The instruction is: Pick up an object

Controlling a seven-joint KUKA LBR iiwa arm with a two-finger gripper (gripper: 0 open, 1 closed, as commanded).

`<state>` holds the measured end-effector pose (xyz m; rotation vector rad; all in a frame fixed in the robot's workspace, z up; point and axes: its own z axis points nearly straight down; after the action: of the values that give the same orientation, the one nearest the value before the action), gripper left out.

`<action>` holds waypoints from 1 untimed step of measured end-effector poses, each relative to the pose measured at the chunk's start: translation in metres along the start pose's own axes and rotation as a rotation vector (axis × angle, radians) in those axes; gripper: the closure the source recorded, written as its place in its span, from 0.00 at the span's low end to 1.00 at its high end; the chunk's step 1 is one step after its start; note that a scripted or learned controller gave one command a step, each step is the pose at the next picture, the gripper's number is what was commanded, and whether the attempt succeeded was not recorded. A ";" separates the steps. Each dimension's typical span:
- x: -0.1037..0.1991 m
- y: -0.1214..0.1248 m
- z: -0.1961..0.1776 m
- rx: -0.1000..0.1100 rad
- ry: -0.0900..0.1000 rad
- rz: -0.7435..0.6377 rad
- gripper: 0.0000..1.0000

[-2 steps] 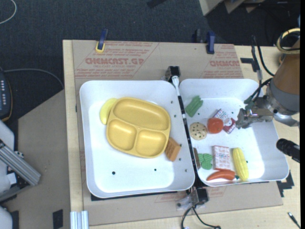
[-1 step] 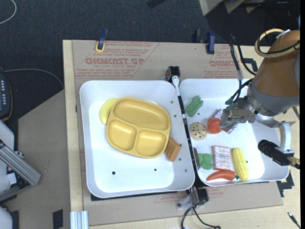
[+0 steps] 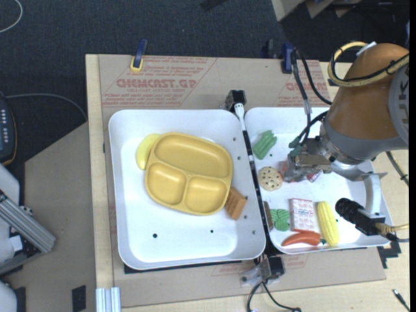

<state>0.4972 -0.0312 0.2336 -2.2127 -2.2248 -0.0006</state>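
My gripper (image 3: 300, 165) hangs low over the middle of the right bin (image 3: 338, 187), under the orange wrist band. Just left of it lies a round speckled cookie (image 3: 270, 178). A green toy vegetable (image 3: 265, 143) lies farther up and to the left. Along the bin's front edge sit a small green leafy piece (image 3: 281, 219), a pink and white packet (image 3: 303, 214), a yellow corn cob (image 3: 327, 223) and a red sausage-shaped piece (image 3: 301, 239). A bit of red shows right below the gripper, and I cannot make out what it is.
The left bin (image 3: 130, 174) holds a yellow divided plate (image 3: 188, 173) lying on top of a yellow piece (image 3: 144, 149). A brown wafer-like piece (image 3: 235, 205) leans by the plate's right corner. A black divider (image 3: 250, 168) runs between the bins.
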 end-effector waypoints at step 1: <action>0.006 -0.011 0.012 0.002 -0.002 0.005 1.00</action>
<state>0.4862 -0.0257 0.2213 -2.2186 -2.2191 0.0031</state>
